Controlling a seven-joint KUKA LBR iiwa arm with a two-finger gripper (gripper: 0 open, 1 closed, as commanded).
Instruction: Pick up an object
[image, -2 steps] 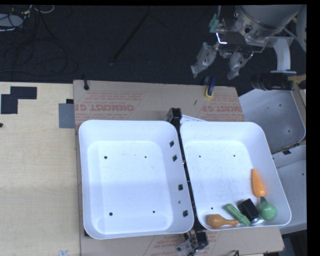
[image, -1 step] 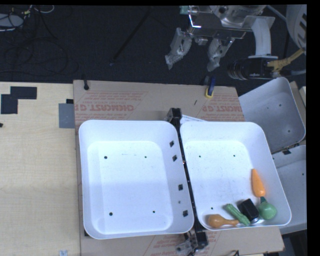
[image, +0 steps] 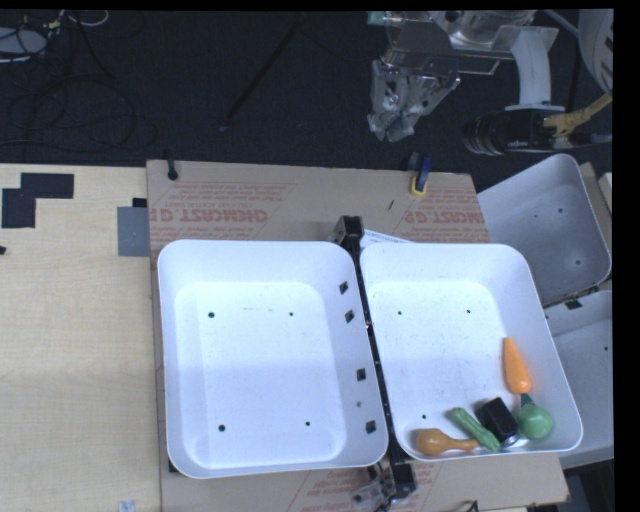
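The gripper (image: 400, 118) is hanging high at the top of the frame, well back from the bench, above the far edge of the cardboard sheet (image: 300, 205) that is lying under both bins. From this angle the metal parts are blurring together against the dark floor, so whether it is open or closed I cannot tell, and nothing is showing in its grasp.

Down on the bench, the two white bins are sitting side by side, touching along a black hinge strip in the middle. The left bin (image: 180, 300) is showing just its bare floor with a few small dark dots.

All the action is waiting in the right bin (image: 440, 270), packed into its near right corner. An orange carrot-shaped piece (image: 516, 366) is lying along the right wall, pointing away from us. Just below it a green round object (image: 536, 422) is sitting tight in the corner, touching a small black block (image: 497, 419). A green stick-like piece (image: 472, 427) is lying slantwise beside that block, and an orange pear-shaped object (image: 440, 441) is resting against the near wall (its narrow end is pointing toward the green stick).

The gripper is well apart from every one of them.

A yellow-and-blue clip (image: 420, 176) is standing at the cardboard's far edge.
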